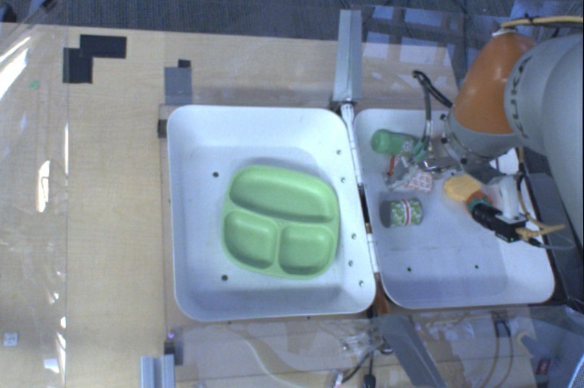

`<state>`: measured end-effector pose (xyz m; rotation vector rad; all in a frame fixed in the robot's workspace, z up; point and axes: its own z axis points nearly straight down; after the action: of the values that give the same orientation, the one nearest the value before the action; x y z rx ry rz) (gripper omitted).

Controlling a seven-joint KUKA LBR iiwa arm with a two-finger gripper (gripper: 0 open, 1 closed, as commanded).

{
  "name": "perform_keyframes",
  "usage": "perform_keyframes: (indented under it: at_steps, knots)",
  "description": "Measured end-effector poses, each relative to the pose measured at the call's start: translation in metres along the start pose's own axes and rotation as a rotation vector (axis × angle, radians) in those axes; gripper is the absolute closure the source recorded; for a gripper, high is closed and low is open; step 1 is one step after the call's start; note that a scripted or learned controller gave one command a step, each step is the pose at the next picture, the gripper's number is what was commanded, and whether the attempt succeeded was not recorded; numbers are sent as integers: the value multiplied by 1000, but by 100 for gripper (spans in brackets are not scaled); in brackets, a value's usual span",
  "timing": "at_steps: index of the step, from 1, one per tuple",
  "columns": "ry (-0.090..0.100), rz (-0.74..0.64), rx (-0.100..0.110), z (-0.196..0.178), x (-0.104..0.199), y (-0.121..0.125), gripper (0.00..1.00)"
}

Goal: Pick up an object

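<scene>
White plastic forms both shallow bins, which sit side by side on the pale wooden tabletop.

1. Left bin. It holds one item, a green compartment tray lying flat near the bin's centre. The tray has one long compartment on the far side and two smaller ones on the near side. All three hold nothing. The tray is broad and low, so it is judged a poor fit for a two-finger grasp.

2. Right bin. It holds the small items, grouped in its far half.
- A green bottle lies on its side near the far left corner.
- A red-and-white packet lies just below the bottle.
- A green can lies on its side just beside the packet, toward the near edge.
- A yellow piece lies right of the packet.

3. Arm. It reaches in from the right, with the orange band above the bin's far right area. The tool is low over the cluster, between the bottle and the packet and close to both. This position suggests that the pick is aimed at one of these two. Contact with either cannot be confirmed. Whether the tool is open or closed cannot be determined from this view, and nothing is seen held in it.

4. Risk. The items lie close together, so a descent may push a neighbouring item aside.
</scene>
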<state>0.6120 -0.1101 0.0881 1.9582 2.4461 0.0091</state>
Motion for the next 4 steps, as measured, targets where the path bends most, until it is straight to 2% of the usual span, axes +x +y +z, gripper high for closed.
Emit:
perform_keyframes:
  at_steps: [1,2,3,4]
  knots:
    - [-3,-7,-7,-13,1,3,100]
    - [-2,-141,-3,-135,27,-1,100]
    - [-3,-23,-3,-167,42,-5,100]
    - [-3,-23,-2,-167,42,-5,0]
